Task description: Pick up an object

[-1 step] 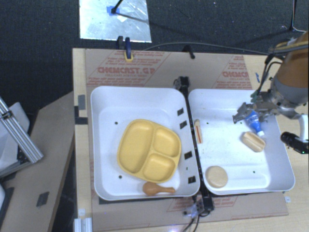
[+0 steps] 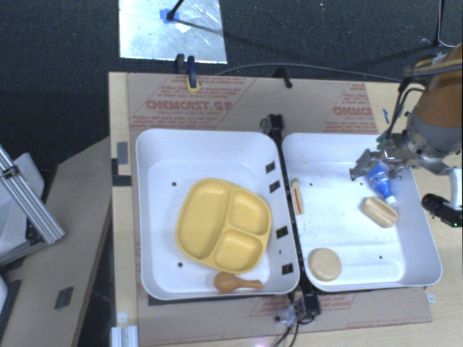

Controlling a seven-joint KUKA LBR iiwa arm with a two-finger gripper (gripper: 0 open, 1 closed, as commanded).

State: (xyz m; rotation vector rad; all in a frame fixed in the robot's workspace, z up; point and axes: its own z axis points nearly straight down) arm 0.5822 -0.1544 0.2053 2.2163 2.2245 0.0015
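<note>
My gripper (image 2: 377,163) hangs low over the far right part of the right bin (image 2: 422,264). A blue and white tube (image 2: 381,183) lies right under it, its upper end against the gripper. Just in front of the tube rests a tan bread-like piece (image 2: 380,212). A round tan disc (image 2: 325,263) sits at the right bin's near left corner. A thin orange and white stick (image 2: 296,196) lies along the divider. In the left bin (image 2: 148,194) are a yellow divided plate (image 2: 224,226) and a tan drumstick (image 2: 235,283).
Black clips (image 2: 274,186) stand along the wall between the two bins. The grey arm with its orange band (image 2: 440,103) comes in from the right, above the right bin's far corner. Cardboard (image 2: 239,96) lies under both bins.
</note>
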